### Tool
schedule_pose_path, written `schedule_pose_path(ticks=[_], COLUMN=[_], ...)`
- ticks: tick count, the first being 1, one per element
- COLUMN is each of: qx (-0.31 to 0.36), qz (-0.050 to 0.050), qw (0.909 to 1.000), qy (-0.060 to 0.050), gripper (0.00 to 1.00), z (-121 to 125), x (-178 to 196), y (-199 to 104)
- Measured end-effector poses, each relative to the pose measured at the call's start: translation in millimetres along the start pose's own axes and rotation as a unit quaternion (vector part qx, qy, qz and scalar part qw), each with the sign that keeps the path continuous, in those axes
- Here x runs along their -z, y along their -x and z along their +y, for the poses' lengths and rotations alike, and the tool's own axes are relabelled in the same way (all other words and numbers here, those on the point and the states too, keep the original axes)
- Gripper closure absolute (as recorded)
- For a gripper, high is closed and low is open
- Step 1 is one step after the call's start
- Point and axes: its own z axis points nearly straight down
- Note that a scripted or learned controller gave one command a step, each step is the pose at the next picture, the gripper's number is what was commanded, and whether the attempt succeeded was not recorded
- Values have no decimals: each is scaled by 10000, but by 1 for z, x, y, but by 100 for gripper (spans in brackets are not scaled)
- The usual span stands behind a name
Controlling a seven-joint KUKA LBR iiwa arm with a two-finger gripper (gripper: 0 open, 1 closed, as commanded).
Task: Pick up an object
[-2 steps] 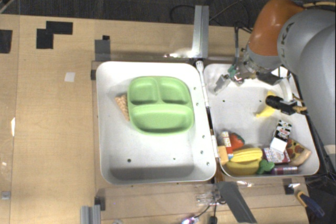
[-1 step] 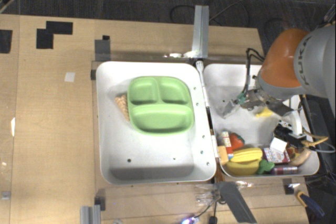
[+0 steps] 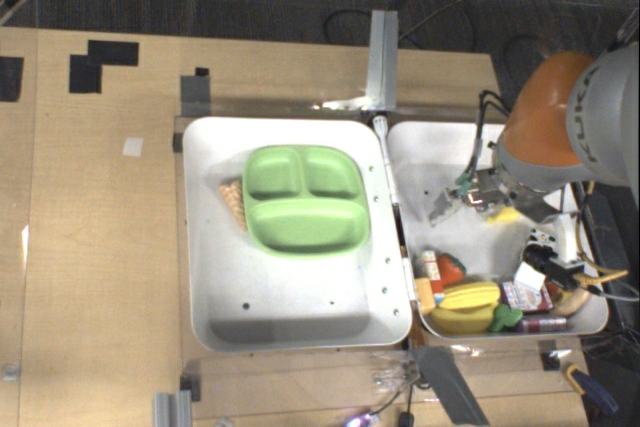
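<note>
**Arm over the right bin, nothing seen in its grip**

Since the task names no particular item, any piece in the right bin (image 3: 420,150) may serve, and nearly all of them lie heaped along its near wall. Nearest the claw is a small yellow piece (image 3: 503,214), lying just beside the wrist on the bin floor; its shape is too small to make out. Further toward the near wall sits a banana (image 3: 470,296), bright yellow and curved, with a second yellow fruit (image 3: 462,318) pressed against it and a green item (image 3: 508,317) at its right end. A red object (image 3: 450,268) and a small bottle (image 3: 431,267) stand at the banana's left, close to the divider between the bins. A printed packet (image 3: 520,295) and some dark, tangled items (image 3: 550,265) crowd the right corner. Judged from this lie, the heap has gathered on the low or near side, leaving the far half of the bin floor bare, which gives the arm room to come down.

Gripper (image 3: 445,205) hangs low over that bare floor, left of the yellow piece and well apart from the banana heap. Whether it stands wide or narrow cannot be told from this angle; nothing is visibly held.

Left bin (image 3: 210,215) holds a green divided tray (image 3: 303,198), upside unclear, with a tan mesh-like item (image 3: 233,203) tucked at its left edge.
</note>
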Motion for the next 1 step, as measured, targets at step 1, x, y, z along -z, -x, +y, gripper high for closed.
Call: schedule_pose_path(ticks=[1], qx=[321], qz=[-12], qw=[9995], qy=[44], gripper=[0], z=[50], x=[-20], y=[8])
